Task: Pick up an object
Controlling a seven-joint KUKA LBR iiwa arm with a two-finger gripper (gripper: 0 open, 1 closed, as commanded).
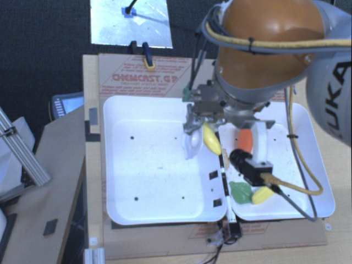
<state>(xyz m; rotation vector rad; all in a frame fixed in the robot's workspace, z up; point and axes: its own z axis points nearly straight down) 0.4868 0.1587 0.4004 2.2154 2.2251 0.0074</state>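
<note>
So here's where I'm at: my two-finger metal claw [197,137] is hanging right over the raised divider [224,175] where the two shallow white plastic bins meet, just on the left-bin [154,164] side of it. There's a yellow banana-shaped toy [212,139] sitting against my silvery fingers [192,142], on the side nearest the divider. Honestly I can't tell if it's actually pinched between them or just lying beside them, and the fingers are too blurry for me to say how far apart they are. So, no claims from me on having anything.

Rest of the stuff is all past the divider in the right bin [308,147]: an orange carrot-like piece [245,141] just next to the divider, a crumpled green thing [240,191] lower down near it, and a small yellow chunk [263,195] touching the green one. My black cable box [248,168] is dangling in between all that.

What worries me:
- If the banana is only resting on one finger, any lift and it slides off and drops, probably onto the divider, and could bounce either way.
- I'm so close to the divider that a bit of drift toward it could clip a finger on the rim.
- That yellow hose [300,164] loops low over the right bin, and it could drag the green piece around if I swing that way.
</note>
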